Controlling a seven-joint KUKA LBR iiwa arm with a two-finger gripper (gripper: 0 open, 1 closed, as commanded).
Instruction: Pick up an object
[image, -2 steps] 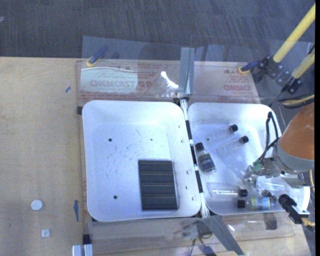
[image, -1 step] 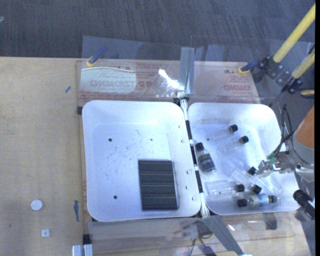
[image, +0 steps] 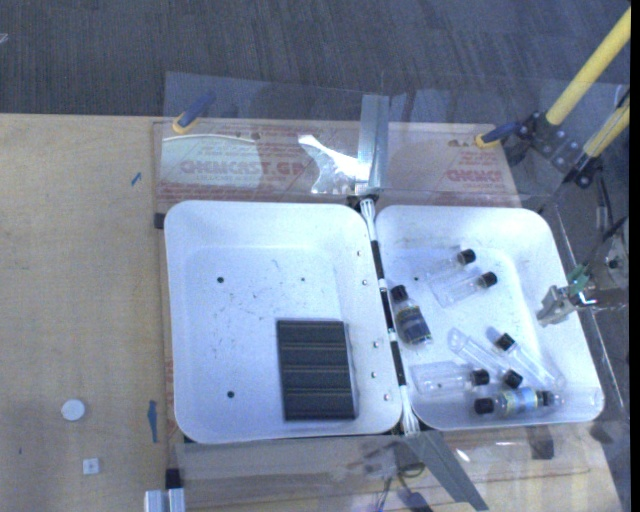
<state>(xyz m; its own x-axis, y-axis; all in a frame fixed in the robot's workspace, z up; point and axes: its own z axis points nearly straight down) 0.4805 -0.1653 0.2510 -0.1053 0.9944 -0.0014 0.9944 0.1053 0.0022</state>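
- Two shallow white plastic bins sit side by side on a pale wooden bench (image: 70, 250); the left bin (image: 200, 240) holds a dark grey ribbed rectangular block (image: 316, 369) lying flat in its lower right part.
- The right bin (image: 530, 235) holds a scatter of small clear plastic vials with black caps: two (image: 462, 280) in its upper middle, a darker-filled one (image: 410, 318) close to the divider between the bins, and a cluster (image: 470, 378) along the lower edge, including one with a greenish label (image: 515, 402) at the lower right.
- A pale metallic gripper (image: 556, 305) hangs at the right bin's right rim, at centre right of the frame, with nothing visible between its parts; whether it stands wide or narrow cannot be told at this size.
- Judged as candidates for the pick, the vials look light, stiff and smooth-walled, likely to roll or slip out of a pinch; a hold across the middle of the barrel, square to its long axis, seems safest, and the two upper vials lie apart from the clutter.
- The ribbed block looks stiff and heavier, and probably too broad to span except across its short side.
- Red lettering on clear sheeting (image: 250, 165) above the bins is blurred; something like "CHEMCAST" can be guessed, no more.
- Yellow poles (image: 590, 65) slant across the upper right corner.
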